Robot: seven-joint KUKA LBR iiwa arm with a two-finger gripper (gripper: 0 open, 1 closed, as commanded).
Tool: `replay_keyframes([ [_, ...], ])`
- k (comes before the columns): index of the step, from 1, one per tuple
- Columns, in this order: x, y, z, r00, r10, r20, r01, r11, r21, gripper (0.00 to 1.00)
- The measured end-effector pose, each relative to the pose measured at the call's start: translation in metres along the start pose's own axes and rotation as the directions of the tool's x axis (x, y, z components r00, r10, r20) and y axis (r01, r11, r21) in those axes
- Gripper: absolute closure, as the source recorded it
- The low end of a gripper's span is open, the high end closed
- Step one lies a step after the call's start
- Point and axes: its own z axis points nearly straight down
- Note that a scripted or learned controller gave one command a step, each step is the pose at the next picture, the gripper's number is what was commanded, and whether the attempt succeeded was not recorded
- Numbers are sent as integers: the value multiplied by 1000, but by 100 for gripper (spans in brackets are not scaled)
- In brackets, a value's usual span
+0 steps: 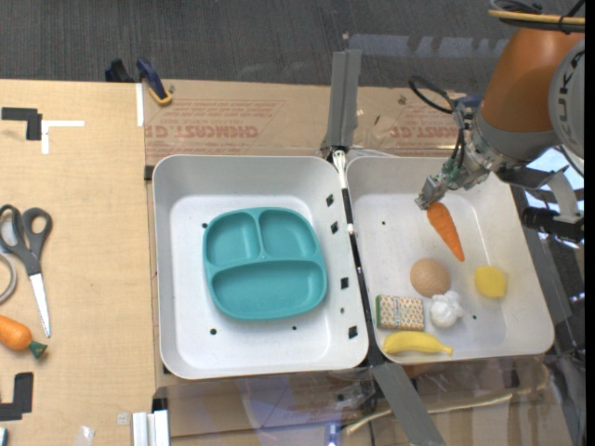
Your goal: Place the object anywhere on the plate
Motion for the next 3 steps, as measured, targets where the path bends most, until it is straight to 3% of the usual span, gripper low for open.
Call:
replay_keyframes([
  [1,97,41,2,1000,5,-2,-5,1000,2,100],
  [2,171,41,2,997,-72,-2,72,997,1,100],
  [3,209,52,17,999,-36,-2,36,999,4,100],
])
